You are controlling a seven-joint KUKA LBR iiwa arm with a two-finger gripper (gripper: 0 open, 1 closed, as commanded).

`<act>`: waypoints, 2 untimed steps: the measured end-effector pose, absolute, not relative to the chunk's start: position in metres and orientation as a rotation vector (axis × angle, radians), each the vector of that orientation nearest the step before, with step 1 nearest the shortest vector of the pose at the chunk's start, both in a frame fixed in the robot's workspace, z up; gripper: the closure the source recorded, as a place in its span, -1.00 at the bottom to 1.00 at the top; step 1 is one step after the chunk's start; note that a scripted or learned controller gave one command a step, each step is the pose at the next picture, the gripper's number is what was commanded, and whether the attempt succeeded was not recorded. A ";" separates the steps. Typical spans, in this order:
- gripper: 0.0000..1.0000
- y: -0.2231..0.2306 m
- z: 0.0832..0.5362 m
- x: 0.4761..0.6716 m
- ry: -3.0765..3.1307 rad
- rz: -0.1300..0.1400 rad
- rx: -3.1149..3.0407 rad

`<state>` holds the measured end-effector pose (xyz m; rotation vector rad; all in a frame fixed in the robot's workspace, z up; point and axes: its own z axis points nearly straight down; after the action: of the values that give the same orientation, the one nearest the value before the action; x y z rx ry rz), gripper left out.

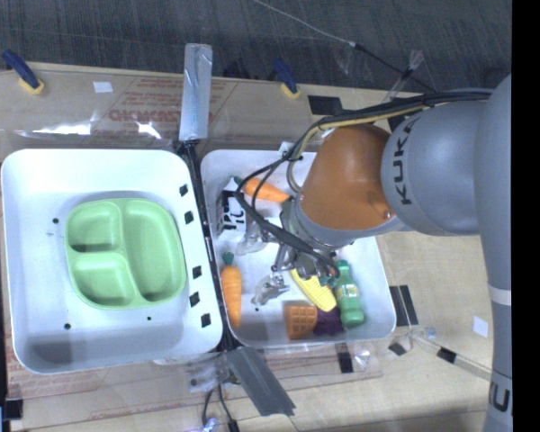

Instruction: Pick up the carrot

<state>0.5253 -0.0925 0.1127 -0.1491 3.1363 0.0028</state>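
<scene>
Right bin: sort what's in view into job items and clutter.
Job:
carrot, by the right bin's left wall
tool, right of the carrot

Clutter:
corn cob
green bottle
waffle
green divided plate in the left bin

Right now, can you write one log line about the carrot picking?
carrot: lying by right bin's left wall | gripper: low beside it, not holding it | corn: next to gripper | green tray: left bin
</scene>
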 end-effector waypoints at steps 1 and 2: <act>-1.00 -0.100 0.091 0.485 3.137 0.002 0.224; 1.00 -0.098 0.102 0.486 3.136 0.002 0.208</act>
<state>0.4864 -0.0981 0.1016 0.2084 3.1360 0.0021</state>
